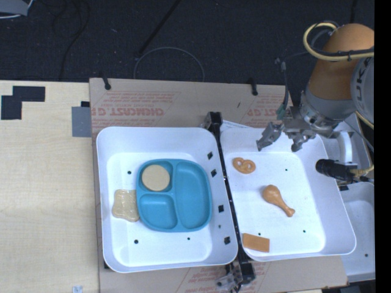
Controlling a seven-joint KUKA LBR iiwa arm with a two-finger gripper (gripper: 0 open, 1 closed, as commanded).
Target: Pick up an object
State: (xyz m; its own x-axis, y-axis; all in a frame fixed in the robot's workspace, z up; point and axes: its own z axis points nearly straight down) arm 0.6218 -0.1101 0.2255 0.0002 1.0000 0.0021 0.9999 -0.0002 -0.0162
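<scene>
Grey arm with an orange band above the wrist reaches in from the right; its two-finger gripper [283, 140] hangs over the far edge of the right shallow white plastic bin [317, 224]. Fingers spread apart, nothing between them.

Right bin contents:
- small brown pretzel-shaped toy [244, 165], near the far left corner, below and left of the gripper, apart from it.
- tan toy chicken drumstick [278, 199], mid-bin, lying at a slant, thick end toward the pretzel.
- flat orange wedge-like piece [256, 242], near corner on the left side, close to the bin's front wall.
All three lie well apart from each other.

Left shallow white plastic bin [116, 142] contents:
- blue plastic divided tray [183, 194], three compartments, about centred.
- round tan disc, cookie-like [155, 177], in the tray's far left compartment.
- pale yellowish flat piece, bread-like [125, 204], on the bin floor, touching the tray's left edge.

Both bins sit side by side on a brown cardboard sheet [183, 99].
</scene>
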